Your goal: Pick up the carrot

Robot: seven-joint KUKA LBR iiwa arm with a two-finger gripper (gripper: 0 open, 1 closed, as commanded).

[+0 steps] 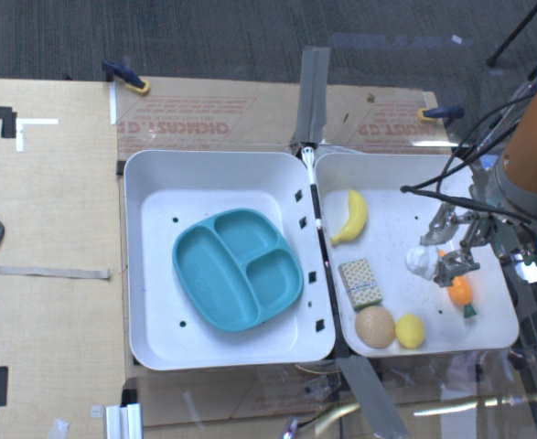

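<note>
The carrot (459, 292) is a small orange piece with a green tip pointing toward the front right. It is in the right bin (378, 179), close to that bin's right wall. My gripper (453, 262) hangs right over the carrot's upper end, at the end of the arm coming in from the right. Cables and the wrist cover part of the spot where the gripper meets the carrot, so I cannot tell whether they touch.
The right bin also holds a banana (349, 217), a checkered box (360, 283), a tan round thing (375, 326), a lemon (410, 330) and a small white object (419, 262) just left of the gripper. A teal divided plate (239, 269) lies in the left bin (149, 181).
</note>
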